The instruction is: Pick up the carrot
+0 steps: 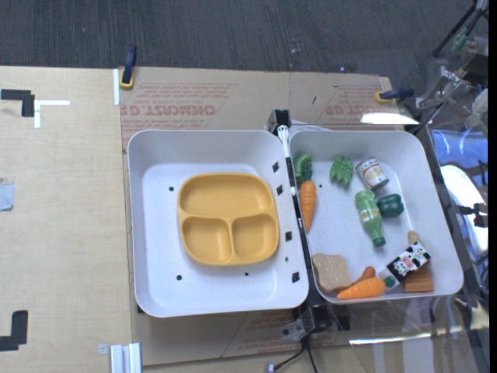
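Here, carrot [307,202] (leafy top) seemingly touching right bin [342,228] wall, end effector state unclear.

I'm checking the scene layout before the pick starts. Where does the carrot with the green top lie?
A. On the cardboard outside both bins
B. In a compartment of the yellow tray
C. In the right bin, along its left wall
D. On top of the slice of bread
C. The carrot lies in the right bin close against its left wall, its green top pointing away from the camera; the yellow tray sits in the left bin.
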Tool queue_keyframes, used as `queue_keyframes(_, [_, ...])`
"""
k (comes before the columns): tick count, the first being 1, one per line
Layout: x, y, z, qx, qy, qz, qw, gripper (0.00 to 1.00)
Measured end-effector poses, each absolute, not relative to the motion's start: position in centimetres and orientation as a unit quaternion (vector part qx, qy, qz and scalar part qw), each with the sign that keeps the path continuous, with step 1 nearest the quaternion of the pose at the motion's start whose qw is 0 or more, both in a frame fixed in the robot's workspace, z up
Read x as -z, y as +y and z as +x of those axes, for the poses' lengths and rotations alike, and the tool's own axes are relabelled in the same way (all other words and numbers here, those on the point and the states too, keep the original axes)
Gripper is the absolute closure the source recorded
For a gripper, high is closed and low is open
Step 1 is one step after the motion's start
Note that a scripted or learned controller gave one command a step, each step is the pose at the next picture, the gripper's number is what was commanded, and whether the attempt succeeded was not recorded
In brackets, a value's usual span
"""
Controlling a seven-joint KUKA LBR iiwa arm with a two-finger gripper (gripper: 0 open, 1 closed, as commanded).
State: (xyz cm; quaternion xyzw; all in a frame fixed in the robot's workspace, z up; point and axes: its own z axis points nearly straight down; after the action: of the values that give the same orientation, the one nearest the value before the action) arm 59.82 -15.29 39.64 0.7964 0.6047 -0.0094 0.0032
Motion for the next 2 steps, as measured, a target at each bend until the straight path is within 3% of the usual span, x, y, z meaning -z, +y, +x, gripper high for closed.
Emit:
queue_keyframes(1, [-40.33,-15.30,60.01,0.0118,0.607,0.795,0.004,1.00])
queue_keyframes(2, [-40.32,-15.30,60.01,0.0118,0.606,0.795,0.004,0.00])
